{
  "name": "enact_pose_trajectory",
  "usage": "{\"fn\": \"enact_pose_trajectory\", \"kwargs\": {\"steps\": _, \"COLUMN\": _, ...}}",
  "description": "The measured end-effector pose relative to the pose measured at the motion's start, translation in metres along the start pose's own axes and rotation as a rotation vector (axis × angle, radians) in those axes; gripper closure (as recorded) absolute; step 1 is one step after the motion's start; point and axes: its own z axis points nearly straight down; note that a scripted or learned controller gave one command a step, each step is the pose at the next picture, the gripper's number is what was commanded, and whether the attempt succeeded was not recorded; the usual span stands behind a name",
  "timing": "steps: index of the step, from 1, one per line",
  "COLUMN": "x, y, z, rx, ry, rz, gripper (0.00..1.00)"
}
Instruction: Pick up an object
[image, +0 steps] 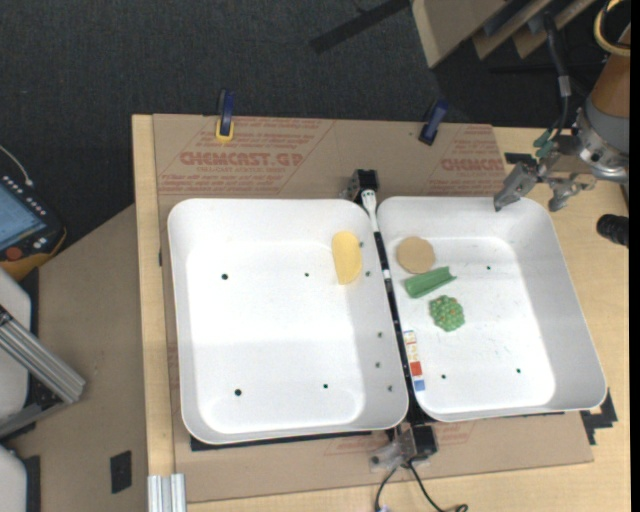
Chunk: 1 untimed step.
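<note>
The right bin (560, 300) holds three small things clustered in its far-left part: a round tan disc (415, 254) nearest the divider, a green elongated piece (430, 282) lying at a slant just on the near side of the disc and seemingly touching it, and a bumpy green lump (447, 313) just nearer again. A pale yellow piece (346, 257) lies apart in the left bin (200, 330), close to that bin's right wall. Any of these would satisfy the task; the bumpy green lump looks the best choice, since it stands a little free of its neighbours and seems to offer some height to close on, while the flat disc would probably be hard to get fingers under. To do the step well, the tool (533, 190) should travel left and nearer, settle directly above the chosen piece, then descend straight with its fingers straddling it. The tool hangs above the far rim of the right bin, its two fingers spread apart and holding nothing. The cluster lies to its left and nearer, well apart from it, all resting on the cardboard-covered counter (300, 150).
</note>
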Motion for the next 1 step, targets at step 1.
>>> {"fn": "enact_pose_trajectory", "kwargs": {"steps": 1, "x": -0.0001, "y": 0.0009, "z": -0.0114, "rx": -0.005, "ry": -0.002, "rz": -0.001, "gripper": 1.00}}
